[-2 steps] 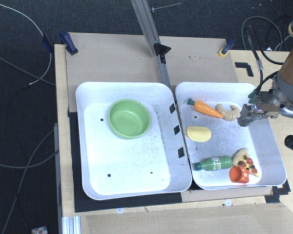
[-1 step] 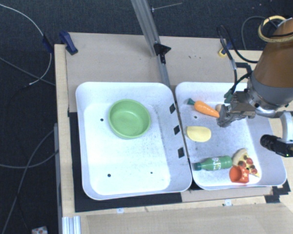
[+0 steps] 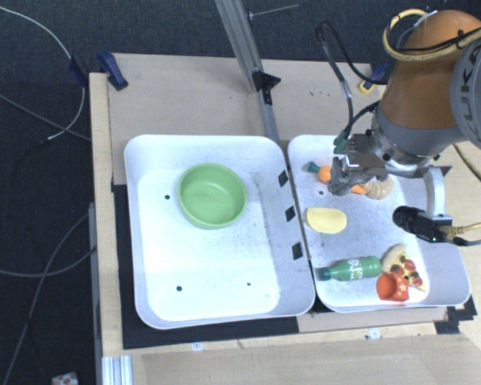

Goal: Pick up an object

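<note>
The gripper (image 3: 349, 175) hangs low in the right white plastic bin (image 3: 441, 283) on the bench, over a small orange toy piece (image 3: 327, 172) at the bin's far left; whether its jaws are wide or closed I cannot tell. That piece looks light, stiff and smooth, likely to slip, so a hold across its narrow middle seems best. A pale yellow rounded piece (image 3: 326, 220) lies nearby.

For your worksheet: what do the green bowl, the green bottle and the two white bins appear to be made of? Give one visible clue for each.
Green bowl: likely plastic, matte, uniform colour with soft sheen.
Green bottle: probably plastic, slightly glossy, with a white label; too small to be sure.
White bins: seemingly moulded plastic, smooth with rounded corners and dark speckling.
</note>
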